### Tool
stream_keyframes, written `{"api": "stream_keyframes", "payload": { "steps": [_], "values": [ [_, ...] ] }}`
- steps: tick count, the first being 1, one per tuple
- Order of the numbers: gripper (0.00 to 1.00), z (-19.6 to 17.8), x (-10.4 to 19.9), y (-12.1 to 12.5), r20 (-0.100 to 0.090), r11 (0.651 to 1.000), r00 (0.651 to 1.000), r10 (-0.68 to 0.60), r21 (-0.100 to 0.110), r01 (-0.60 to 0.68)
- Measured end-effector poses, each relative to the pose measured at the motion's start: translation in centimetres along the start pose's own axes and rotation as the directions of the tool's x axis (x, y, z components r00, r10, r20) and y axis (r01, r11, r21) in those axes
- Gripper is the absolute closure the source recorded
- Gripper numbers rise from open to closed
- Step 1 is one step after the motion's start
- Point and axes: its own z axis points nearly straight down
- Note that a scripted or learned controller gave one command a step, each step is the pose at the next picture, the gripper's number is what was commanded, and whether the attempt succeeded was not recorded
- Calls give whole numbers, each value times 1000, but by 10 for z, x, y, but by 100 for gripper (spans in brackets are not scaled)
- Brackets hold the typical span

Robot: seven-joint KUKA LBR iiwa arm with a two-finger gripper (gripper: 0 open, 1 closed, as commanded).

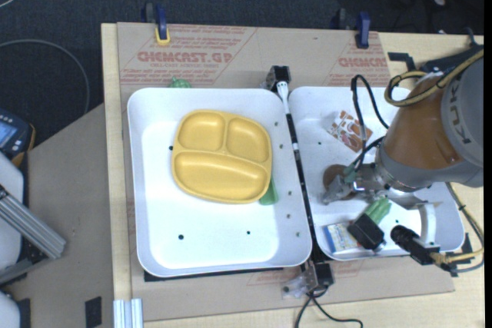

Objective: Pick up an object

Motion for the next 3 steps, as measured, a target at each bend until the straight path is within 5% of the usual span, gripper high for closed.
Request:
{"api": "stream_keyframes", "payload": {
  "steps": [1, 2, 3],
  "values": [
    [100, -11, 1, 5, 3, 1000, 1000, -2, -11, 2],
    [100, -105, 115, -7, 0, 1000, 1000, -15, -18, 15],
    [100, -234, 121, -24, 1, 1000, 1000, -8, -22, 8]
  ]
}}
